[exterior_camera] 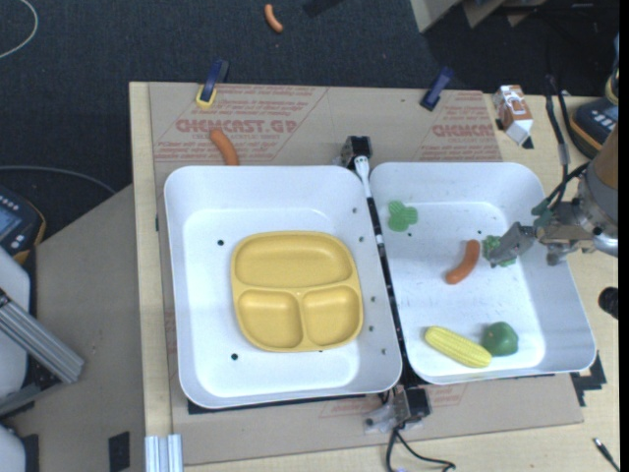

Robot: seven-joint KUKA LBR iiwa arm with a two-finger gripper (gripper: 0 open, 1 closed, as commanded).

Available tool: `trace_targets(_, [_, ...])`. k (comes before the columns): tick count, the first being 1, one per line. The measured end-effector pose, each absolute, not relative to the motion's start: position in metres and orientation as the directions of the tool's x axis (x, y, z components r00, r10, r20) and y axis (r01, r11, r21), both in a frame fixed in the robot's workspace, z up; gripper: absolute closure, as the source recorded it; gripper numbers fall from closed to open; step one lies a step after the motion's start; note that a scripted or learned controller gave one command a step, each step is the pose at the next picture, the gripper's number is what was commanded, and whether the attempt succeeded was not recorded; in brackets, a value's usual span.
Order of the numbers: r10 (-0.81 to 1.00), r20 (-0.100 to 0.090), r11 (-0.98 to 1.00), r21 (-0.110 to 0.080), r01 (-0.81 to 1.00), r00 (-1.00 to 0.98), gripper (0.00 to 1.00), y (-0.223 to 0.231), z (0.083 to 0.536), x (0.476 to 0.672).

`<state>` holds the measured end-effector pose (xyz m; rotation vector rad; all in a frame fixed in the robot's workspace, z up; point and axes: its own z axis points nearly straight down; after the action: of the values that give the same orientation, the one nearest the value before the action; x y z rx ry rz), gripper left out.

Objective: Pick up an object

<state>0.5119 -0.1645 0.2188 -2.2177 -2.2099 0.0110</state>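
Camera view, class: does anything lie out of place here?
Yes. One orange sausage lies on the cardboard behind the left bin, and another orange piece sits on the dark floor, both outside the bins.

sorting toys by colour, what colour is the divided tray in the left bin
Yellow: the divided tray is plain yellow all over, seen best in the camera view from above.

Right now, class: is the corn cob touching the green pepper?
Apart. The camera view shows a strip of white bin floor between the corn cob and the green pepper.
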Motion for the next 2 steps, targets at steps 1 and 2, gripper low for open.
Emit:
trace_targets(1, [1.000, 0.000, 0.000, 0.001, 1.000, 0.000, 0.00, -0.164, 0.225, 0.515])
trace_targets(2, [1.000, 0.002, 0.000, -0.005, 1.000, 0.001, 0.00, -0.168, 0.182, 0.513])
